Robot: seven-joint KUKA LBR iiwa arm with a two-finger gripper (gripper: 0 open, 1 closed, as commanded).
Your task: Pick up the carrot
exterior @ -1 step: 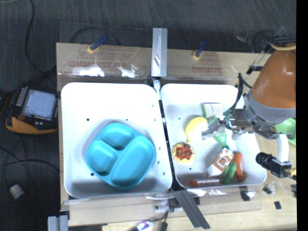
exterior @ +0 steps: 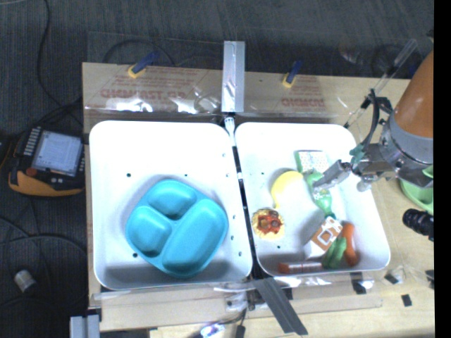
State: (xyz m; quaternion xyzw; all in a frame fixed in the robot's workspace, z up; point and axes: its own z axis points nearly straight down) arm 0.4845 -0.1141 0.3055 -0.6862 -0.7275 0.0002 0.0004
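Left bin [exterior: 113, 146]: blue divided tray [exterior: 176, 227]. Right bin [exterior: 366, 255]: pizza toy [exterior: 268, 222], yellow lemon [exterior: 285, 185], then the gripper [exterior: 330, 178] above the green item (jaw state: cannot tell). Carrot [exterior: 348, 243] lies in the near right corner, touching a green vegetable [exterior: 336, 251], well apart from the gripper.
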